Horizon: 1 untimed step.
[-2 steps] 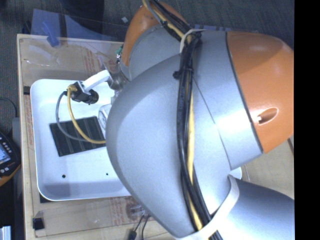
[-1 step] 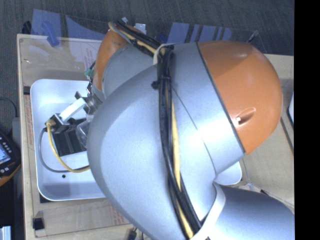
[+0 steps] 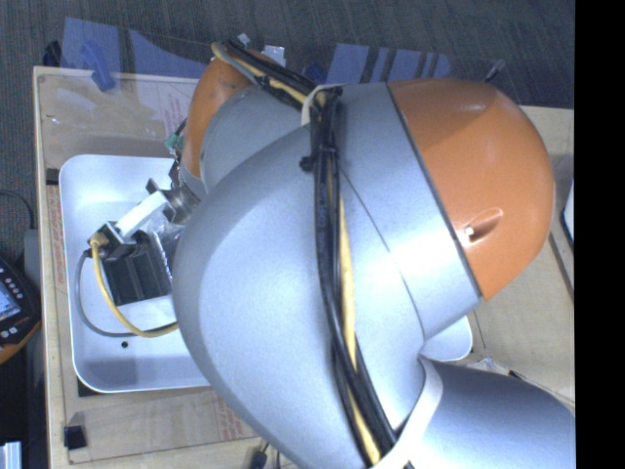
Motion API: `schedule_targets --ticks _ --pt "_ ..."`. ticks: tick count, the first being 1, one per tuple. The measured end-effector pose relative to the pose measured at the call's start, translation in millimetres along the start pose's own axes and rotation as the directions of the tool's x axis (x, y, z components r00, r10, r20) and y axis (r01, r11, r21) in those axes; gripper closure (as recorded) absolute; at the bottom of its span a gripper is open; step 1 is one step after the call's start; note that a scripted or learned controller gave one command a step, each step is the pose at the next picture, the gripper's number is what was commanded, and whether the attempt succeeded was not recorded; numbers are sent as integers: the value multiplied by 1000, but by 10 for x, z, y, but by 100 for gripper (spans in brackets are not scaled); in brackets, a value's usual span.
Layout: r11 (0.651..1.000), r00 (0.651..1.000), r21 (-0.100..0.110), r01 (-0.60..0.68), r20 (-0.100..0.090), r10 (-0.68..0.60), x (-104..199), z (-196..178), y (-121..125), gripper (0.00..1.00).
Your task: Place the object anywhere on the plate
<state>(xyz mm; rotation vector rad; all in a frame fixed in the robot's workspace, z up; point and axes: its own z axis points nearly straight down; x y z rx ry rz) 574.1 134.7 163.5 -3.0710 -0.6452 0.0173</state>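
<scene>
1. Gripper (image 3: 179, 195): low over the bin at 9 o'clock, at that bin's 2 o'clock corner, tucked against the arm. How far open it is, and whether it has hold of anything, cannot be told.
2. Object: its place cannot be told from this view.
3. Plate: likewise, its place cannot be told.
4. Arm (image 3: 293, 291): grey bulk from centre to 5 o'clock, with the orange band (image 3: 479, 184) at 2 o'clock.
5. Bin 1 (image 3: 73, 262): white, at 9 o'clock, with bare floor along its 6 o'clock side.
6. Bin 2 (image 3: 454, 345): a white sliver at 4 o'clock, under the arm.
7. Bench (image 3: 117, 101): pale board around both bins.

Step in hand, as a judgement: the reach or grasp in bin 1, with placing not yet begun. The next move calls for a confirmed hold, then a lift and a carry to the plate.
</scene>
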Motion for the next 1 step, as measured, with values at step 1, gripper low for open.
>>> schedule_targets --ticks 1 --pt "980 980 0 198 -1 -198 -515 -251 446 0"
